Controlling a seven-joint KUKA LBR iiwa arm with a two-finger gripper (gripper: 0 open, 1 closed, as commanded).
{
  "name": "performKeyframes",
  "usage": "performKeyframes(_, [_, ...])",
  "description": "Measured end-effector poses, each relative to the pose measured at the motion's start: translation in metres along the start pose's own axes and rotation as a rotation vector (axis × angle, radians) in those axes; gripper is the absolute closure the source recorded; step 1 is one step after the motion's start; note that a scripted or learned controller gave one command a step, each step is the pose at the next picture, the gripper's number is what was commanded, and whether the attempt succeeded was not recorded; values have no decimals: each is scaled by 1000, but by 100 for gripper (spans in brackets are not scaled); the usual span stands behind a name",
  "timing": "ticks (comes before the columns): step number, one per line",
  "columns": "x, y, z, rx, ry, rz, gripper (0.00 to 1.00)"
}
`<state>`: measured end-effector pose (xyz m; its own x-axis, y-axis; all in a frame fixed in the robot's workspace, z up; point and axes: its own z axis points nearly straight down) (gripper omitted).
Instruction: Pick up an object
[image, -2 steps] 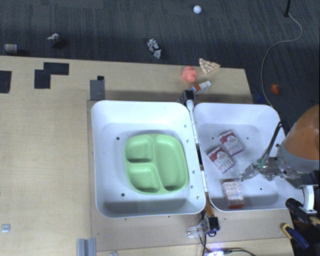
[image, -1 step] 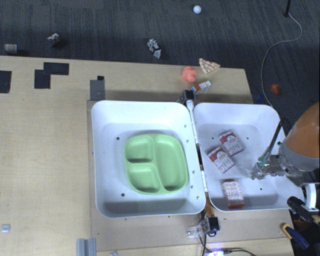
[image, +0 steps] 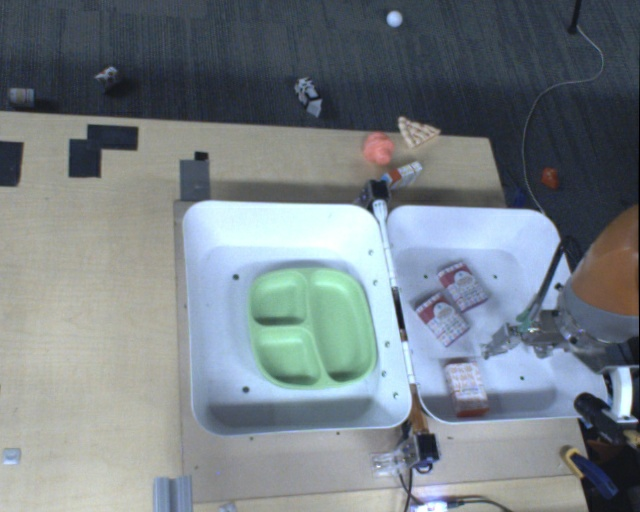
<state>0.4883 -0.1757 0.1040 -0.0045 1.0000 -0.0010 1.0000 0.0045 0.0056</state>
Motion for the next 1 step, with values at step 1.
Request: performKeyframes(1, [1,1,-10,-3,0,-4,100])
